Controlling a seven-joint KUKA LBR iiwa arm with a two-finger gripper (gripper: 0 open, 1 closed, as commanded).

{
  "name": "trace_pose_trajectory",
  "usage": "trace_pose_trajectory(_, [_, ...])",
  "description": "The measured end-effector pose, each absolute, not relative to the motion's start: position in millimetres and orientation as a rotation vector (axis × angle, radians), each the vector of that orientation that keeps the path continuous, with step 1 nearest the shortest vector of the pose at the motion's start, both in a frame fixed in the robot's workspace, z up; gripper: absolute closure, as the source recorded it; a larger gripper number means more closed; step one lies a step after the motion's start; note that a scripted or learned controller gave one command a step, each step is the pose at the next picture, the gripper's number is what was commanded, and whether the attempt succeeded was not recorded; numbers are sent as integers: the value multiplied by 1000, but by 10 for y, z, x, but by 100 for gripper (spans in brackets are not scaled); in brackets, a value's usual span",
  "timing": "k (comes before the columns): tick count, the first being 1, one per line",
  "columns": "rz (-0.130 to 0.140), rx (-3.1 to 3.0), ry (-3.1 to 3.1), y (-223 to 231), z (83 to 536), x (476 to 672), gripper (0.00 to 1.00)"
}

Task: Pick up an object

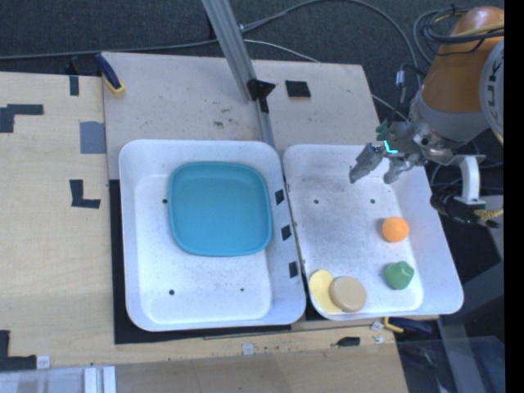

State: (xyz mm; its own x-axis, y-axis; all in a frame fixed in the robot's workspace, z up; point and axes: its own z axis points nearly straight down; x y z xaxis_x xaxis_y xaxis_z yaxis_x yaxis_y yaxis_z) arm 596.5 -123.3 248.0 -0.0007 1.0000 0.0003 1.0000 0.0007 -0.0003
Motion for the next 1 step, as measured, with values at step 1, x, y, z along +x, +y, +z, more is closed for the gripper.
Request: trace_pose_trajectory(1, [0, -2220, -2222, -1233, 2479, 5964, 0])
